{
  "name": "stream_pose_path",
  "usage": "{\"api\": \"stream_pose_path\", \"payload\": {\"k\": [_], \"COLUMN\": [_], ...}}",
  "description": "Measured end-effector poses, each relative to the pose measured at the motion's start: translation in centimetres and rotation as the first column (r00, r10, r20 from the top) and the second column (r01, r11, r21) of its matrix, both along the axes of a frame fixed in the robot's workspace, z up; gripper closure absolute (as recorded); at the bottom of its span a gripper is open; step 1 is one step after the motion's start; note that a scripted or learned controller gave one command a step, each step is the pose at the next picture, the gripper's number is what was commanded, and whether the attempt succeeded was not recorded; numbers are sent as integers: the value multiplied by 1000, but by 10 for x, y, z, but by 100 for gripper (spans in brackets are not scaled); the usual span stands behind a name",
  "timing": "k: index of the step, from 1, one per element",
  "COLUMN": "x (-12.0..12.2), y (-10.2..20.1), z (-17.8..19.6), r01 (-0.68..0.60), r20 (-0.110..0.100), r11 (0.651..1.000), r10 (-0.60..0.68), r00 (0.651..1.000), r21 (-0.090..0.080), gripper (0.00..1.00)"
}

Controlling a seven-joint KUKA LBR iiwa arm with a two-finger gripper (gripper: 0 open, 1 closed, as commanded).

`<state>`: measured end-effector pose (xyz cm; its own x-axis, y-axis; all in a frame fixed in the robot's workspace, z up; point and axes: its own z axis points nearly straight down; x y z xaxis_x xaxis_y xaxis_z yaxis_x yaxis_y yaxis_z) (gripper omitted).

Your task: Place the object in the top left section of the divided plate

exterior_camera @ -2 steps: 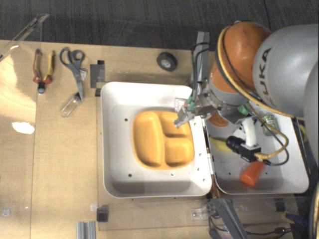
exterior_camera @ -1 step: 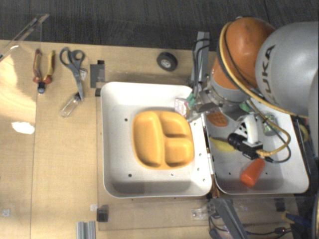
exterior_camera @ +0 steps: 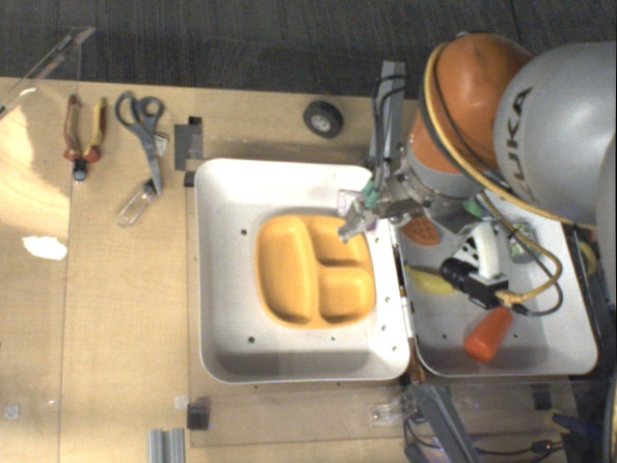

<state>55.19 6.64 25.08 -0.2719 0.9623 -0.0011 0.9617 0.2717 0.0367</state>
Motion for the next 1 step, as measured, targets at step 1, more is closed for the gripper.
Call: {"api": "stream_pose_path", "payload": {"k": [1], "x": [2], "y": [1], "z": [11], "r01": [-5], "r20": [5], "r11": [1000], "r10": [5], "r00": [1000], "r21": [1], "gripper": [100]}}
